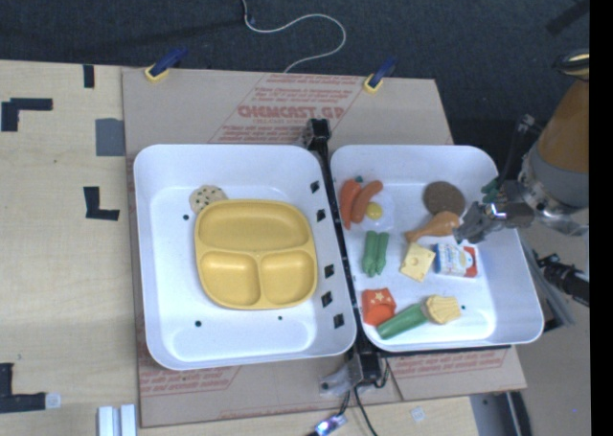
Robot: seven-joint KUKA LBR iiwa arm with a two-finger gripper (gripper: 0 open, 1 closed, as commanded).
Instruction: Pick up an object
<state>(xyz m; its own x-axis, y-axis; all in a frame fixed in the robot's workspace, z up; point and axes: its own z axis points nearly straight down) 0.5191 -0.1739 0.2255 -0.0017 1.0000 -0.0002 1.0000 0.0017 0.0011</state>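
Camera view shows the arm (560, 161) reaching in from the right, its tool (476, 225) hovering over the right bin (508, 324) just beside the fat end of the toy drumstick (436, 225); whether its fingers are spread or pressed together I cannot tell — they read as a dark blur against the white. Nothing shows between them, so I judge the grasp not yet made. The likeliest target is that drumstick, lying near the bin's upper right, just below the brown round piece (443, 196). To do this step well, I would centre the tool across the drumstick's narrow shank, descend straight, and close only once low enough — the blue-and-red packet (454, 260) lies close by and could be nudged or caught instead. Counting the right bin: one drumstick, one brown round, one packet, one cheese wedge (417, 262), one red-orange sausage pair (356, 198), one green bean pod (374, 252), one red pepper piece (377, 305), one corn cob with green husk (421, 315). The left bin (158, 262) holds one yellow divided plate (257, 254) and one cookie (205, 198). Both bins sit on the desk (57, 262).
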